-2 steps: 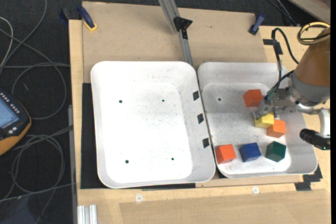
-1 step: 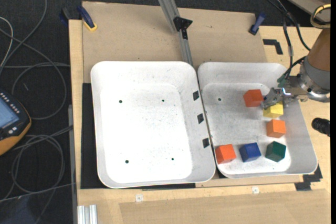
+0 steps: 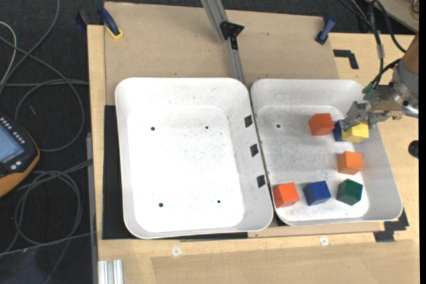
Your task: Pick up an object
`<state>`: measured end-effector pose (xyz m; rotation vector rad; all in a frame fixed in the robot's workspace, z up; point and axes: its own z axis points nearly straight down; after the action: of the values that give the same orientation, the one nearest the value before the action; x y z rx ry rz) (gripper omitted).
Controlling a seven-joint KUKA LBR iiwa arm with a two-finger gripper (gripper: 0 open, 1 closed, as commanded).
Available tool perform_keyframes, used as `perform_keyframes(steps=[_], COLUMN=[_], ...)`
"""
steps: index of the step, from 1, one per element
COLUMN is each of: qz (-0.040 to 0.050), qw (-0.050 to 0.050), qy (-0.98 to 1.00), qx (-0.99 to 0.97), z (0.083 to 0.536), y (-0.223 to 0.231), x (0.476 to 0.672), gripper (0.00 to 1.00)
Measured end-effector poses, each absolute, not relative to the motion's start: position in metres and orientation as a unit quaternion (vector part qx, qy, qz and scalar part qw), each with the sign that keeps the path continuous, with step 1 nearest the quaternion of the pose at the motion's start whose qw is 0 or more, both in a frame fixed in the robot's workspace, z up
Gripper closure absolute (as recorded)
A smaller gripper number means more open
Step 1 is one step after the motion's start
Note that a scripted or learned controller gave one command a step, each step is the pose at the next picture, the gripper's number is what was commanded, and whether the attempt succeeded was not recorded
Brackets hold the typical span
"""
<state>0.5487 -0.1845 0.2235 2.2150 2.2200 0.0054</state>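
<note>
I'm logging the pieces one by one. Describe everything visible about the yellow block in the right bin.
The yellow block is a small, matte cube-like piece in plain bright yellow, its material unclear. It sits at the upper right of the right bin, near the right wall. A dark blue piece lies against its left side, partly hidden. The pincer hangs right over its top edge; whether it touches or grips the block cannot be told. An orange block lies apart below it.
</note>
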Motion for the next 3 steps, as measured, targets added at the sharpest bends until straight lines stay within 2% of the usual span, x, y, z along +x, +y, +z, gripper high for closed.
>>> perform_keyframes(steps=[1, 2, 3], qz=[0.0019, 0.0006, 0.0013], qw=[0.003, -0.001, -0.001], qy=[0.708, 0.709, 0.710], qx=[0.706, 0.705, 0.704], z=[0.278, 0.264, 0.266], y=[-0.185, -0.134, -0.073], x=[0.550, 0.559, 0.576], gripper=[1.00, 1.00, 1.00])
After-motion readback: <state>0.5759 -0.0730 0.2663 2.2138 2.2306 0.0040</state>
